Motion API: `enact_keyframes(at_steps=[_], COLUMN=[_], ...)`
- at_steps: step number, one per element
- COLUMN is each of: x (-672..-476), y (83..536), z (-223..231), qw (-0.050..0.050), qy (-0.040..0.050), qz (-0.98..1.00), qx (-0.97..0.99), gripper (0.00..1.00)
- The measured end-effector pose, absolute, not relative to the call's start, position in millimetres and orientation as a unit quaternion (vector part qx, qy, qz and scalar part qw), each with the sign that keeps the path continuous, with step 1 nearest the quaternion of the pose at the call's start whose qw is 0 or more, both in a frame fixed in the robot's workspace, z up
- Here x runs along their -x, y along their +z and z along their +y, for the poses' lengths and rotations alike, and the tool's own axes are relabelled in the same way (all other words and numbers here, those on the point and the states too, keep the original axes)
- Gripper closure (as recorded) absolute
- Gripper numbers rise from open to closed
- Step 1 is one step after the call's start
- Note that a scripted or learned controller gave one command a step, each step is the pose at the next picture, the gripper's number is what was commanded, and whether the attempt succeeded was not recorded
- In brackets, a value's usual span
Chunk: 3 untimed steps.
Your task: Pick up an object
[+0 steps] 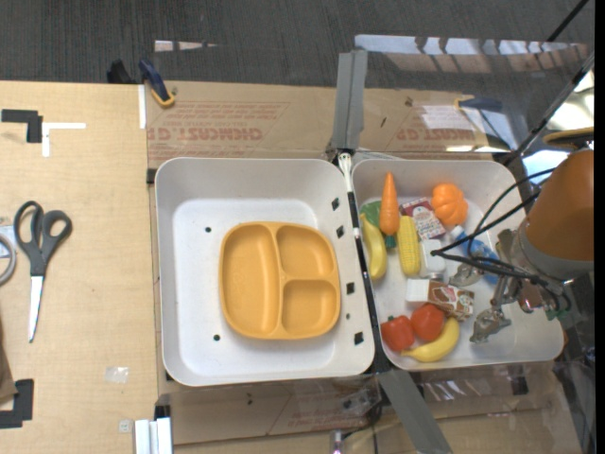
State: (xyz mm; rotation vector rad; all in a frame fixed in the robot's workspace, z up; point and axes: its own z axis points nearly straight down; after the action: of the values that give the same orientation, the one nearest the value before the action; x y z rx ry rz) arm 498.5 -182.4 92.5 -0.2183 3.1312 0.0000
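I am reaching in from the right over the right-hand shallow white bin (529,346), my grey arm with its orange band (565,208) hanging above that bin's right side. My metal two-finger gripper (493,312) is sitting low near the bin's lower right part, over bare white floor, but how wide it is standing I cannot tell, since the metal parts are blurring together there. I am seeing nothing between them, so I am holding nothing as far as the view shows.

The toy foods are lying to the left of my gripper in the same bin. An orange carrot (388,203) is pointing up near the top, with a yellow corn cob (408,244) just beside it and a long yellow banana (375,251) lying along the bin's left wall. A small orange pumpkin (449,202) is resting near the top right of the heap, beside a red and white packet (424,219). Lower down, two red tomatoes (413,327) are touching a second curved yellow banana (437,345), which is lying near my gripper.

The left-hand shallow white bin (180,272) is holding an orange plastic plate with three compartments (280,280). Grey-handled scissors (39,253) are lying on the wooden bench (76,348), well apart to the left.
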Motion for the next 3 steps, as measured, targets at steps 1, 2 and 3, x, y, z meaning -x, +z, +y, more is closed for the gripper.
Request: enact_keyframes(at_steps=[1,2,3], x=[-541.4,-494.1,-485.4], y=[97,93,93], z=[-125,-165,-192], qw=[0.002,0.001,0.002], qy=[-0.0002,-0.0001,-0.0002], qz=[0.998,0.997,0.980], qx=[-0.067,-0.083,-0.197], gripper=[0.00,0.00,0.00])
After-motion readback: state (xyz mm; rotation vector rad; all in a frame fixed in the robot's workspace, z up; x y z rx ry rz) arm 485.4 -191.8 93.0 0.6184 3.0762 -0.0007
